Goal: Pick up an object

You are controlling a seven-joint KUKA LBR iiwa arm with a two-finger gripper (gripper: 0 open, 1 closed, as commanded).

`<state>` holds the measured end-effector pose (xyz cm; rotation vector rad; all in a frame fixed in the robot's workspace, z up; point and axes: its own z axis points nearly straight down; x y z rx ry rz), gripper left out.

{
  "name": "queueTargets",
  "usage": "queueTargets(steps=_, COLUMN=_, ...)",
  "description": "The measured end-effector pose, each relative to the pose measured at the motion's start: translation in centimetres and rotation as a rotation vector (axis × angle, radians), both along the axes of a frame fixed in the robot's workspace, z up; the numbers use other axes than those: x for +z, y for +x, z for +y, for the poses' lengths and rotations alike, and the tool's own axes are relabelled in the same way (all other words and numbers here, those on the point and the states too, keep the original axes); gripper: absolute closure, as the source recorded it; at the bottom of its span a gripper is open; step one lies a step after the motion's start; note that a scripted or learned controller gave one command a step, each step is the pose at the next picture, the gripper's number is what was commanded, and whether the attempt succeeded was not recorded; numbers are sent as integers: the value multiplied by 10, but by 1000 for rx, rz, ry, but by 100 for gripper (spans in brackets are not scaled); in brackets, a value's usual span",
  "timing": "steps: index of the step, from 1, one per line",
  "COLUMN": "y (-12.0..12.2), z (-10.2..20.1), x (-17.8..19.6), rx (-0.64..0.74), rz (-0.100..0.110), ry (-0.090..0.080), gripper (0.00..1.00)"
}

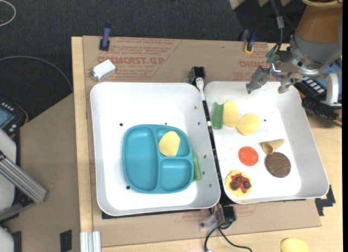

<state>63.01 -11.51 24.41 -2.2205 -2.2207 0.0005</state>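
Item 1: gripper (270, 79), above the 12 o'clock edge of the right bin (310, 137), its 2 fingers spread apart, nothing between them.

Right bin contents:
- green strip (217, 115) at 9 o'clock, touching a yellow piece (231, 113)
- second yellow piece (248, 124) just beside
- red disc (249, 156) at centre
- cone-like item (273, 146), possibly an ice-cream cone
- brown patty (278, 164) at 4 o'clock
- small pizza (238, 182) at 7 o'clock

Left bin (109, 137): teal divided tray (141, 158), yellow piece (169, 144) in its 1 o'clock compartment.
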Motion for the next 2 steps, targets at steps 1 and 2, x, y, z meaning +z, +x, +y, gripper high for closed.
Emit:
queueTargets(steps=1, y=-62, z=8, x=192, rx=1, rz=-22, ry=-4, gripper=0)
queueTargets(steps=2, y=-96, z=102, x=82, rx=7, rz=10, ry=3, gripper=0)
